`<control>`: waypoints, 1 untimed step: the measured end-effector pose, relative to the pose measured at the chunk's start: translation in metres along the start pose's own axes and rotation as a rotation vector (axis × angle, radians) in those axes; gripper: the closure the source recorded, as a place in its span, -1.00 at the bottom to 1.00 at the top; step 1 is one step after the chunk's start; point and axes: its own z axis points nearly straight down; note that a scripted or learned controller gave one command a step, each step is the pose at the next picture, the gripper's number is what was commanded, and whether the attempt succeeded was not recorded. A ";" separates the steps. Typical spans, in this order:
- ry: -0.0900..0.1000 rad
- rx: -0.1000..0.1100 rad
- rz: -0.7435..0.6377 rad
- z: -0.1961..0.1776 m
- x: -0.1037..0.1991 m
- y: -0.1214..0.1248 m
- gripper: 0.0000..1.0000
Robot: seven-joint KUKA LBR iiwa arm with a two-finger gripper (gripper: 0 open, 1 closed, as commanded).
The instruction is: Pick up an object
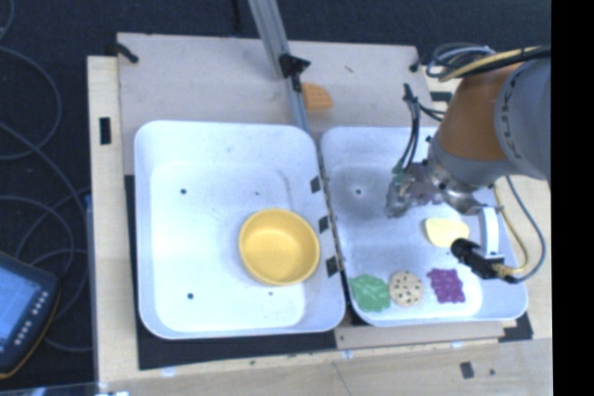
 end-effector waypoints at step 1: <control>-0.002 -0.004 -0.004 -0.063 -0.008 0.004 1.00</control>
